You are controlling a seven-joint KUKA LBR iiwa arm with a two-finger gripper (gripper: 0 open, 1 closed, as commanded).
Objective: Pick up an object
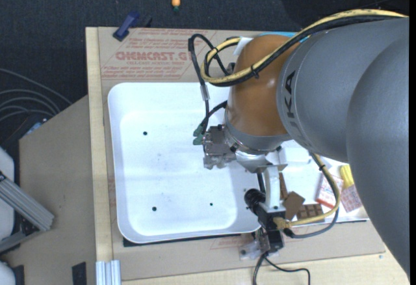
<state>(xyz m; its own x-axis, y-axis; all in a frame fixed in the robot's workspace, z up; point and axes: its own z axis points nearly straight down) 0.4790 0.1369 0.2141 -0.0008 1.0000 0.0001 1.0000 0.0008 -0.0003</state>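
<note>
One arm [312, 101], two white bins [130, 166]

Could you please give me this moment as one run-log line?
arm: over seam between bins | gripper: above left bin right edge, grip unclear | objects: items in right bin, partly hidden | pick: not confirmed

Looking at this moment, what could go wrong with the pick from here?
1. The arm covers most of the right bin, so the camera cannot confirm what the gripper is reaching for; a missed grasp may go unnoticed.
2. The loose yellow and black cables around the wrist could snag as it moves.
3. The objects lie crowded near the bin's edge, which probably makes a clean grasp harder.
</note>
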